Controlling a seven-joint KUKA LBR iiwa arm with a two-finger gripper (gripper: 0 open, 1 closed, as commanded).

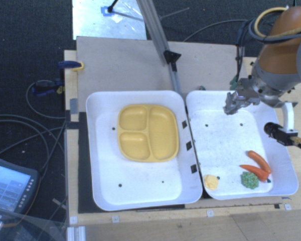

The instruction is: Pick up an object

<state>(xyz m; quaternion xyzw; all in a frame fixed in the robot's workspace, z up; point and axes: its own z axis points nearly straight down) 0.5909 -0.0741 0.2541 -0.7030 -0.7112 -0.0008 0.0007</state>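
Note:
In the right bin [226, 144], near its front edge, lie two orange carrot-like pieces [258, 161], a green broccoli piece [249, 180] and a small pale yellow piece [210, 182]. My gripper [233, 104] hangs over the back of the right bin, well away from those objects. Nothing shows between its fingers.
The left bin [103, 179] holds a yellow divided plate [147, 132] in its middle. A slanted metal pole [158, 31] rises behind the bins. Cables and a teach pendant [10, 185] lie on the floor to the left.

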